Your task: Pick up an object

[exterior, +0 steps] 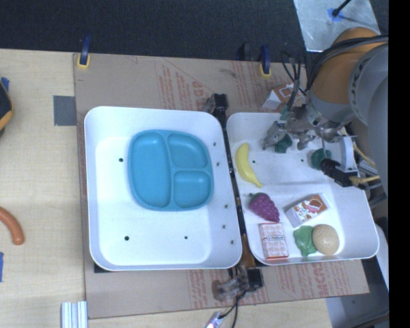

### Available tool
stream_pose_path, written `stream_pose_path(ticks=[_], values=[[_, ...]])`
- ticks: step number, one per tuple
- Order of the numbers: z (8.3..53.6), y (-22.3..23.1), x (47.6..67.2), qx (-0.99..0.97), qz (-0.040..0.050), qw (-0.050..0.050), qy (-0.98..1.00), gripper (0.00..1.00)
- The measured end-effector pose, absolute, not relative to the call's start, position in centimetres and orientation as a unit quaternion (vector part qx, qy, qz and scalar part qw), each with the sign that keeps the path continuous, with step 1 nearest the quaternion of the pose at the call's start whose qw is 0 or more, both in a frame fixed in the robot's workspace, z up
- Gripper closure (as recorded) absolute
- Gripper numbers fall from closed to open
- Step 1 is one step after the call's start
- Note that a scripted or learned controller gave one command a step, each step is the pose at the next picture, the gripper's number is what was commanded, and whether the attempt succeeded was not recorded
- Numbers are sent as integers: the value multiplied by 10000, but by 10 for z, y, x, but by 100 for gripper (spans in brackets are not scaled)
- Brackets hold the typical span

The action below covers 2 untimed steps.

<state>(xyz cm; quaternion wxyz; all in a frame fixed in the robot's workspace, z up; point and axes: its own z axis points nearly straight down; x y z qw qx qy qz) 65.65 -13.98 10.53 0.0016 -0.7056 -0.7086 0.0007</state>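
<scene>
The right bin (369, 248) holds a yellow banana (247, 164), a purple grape bunch (264, 206), a small red-and-white carton (306, 209), a pink box (272, 241), a green leafy piece (303, 240) and a tan round roll (325, 238). My gripper (287, 139) hangs over the far part of this bin, right of the banana and apart from it. Its fingers (271, 141) look spread, and I see nothing between them.
The left bin (99, 203) holds a blue divided plate (171, 169). A toy sausage (8, 224) lies on the bench at far left. The grey arm with its orange band (342, 67) and cables crowd the right bin's far right corner.
</scene>
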Motion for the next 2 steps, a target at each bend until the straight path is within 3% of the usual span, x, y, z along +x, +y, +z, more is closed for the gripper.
stream_pose_path(ticks=[2], values=[[92, -197, 656, -7061, 6, -1, -7081, 0]])
